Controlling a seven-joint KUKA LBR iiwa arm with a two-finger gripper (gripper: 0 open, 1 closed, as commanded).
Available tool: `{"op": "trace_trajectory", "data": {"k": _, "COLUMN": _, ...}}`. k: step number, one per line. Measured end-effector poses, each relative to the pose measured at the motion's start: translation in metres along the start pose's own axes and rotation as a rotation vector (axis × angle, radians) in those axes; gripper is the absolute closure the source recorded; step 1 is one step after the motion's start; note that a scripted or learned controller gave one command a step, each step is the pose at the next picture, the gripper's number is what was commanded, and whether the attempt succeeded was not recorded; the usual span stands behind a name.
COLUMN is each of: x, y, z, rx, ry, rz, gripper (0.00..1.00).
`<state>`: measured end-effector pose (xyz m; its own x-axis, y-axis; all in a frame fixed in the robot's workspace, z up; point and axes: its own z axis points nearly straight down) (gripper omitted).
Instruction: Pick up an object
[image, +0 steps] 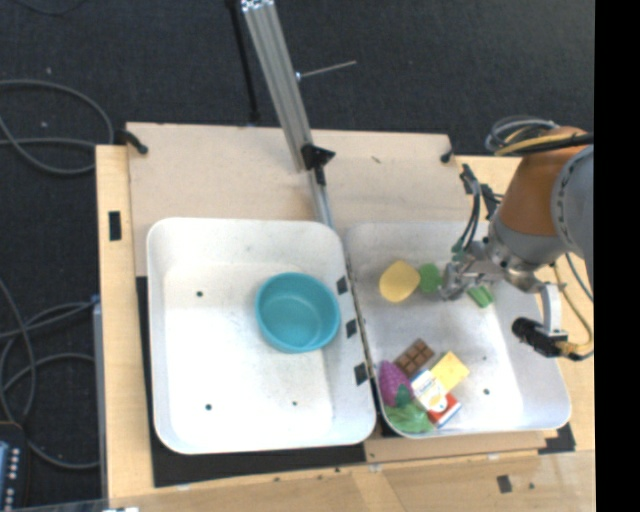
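My gripper (457, 283) hangs low over the upper middle of the right bin (520, 395), the arm coming in from the right. A green piece (430, 277) sits just left of it and another green piece (482, 296) just right of it. A yellow rounded object (398, 281) lies further left. Near the bin's front lie a brown chocolate bar (414, 355), a yellow block (449, 369), a red and white box (436, 395), a purple toy (391, 381) and a green toy (408, 415).
A blue bowl (297, 311) sits in the left bin (200, 400). A metal pole (290, 100) slants up from between the bins. A black and yellow part (545, 340) of the arm hangs over the right bin's right side.
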<state>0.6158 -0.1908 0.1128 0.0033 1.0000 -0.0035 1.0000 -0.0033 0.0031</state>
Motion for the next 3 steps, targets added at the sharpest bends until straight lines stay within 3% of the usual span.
{"op": "trace_trajectory", "data": {"k": 2, "x": -0.005, "y": 0.001, "z": -0.107, "rx": -0.005, "ry": 0.001, "rz": -0.005, "gripper": 1.00}}
{"op": "trace_trajectory", "data": {"k": 3, "x": -0.006, "y": 0.003, "z": -0.130, "rx": -0.001, "ry": 0.003, "rz": -0.006, "gripper": 1.00}}
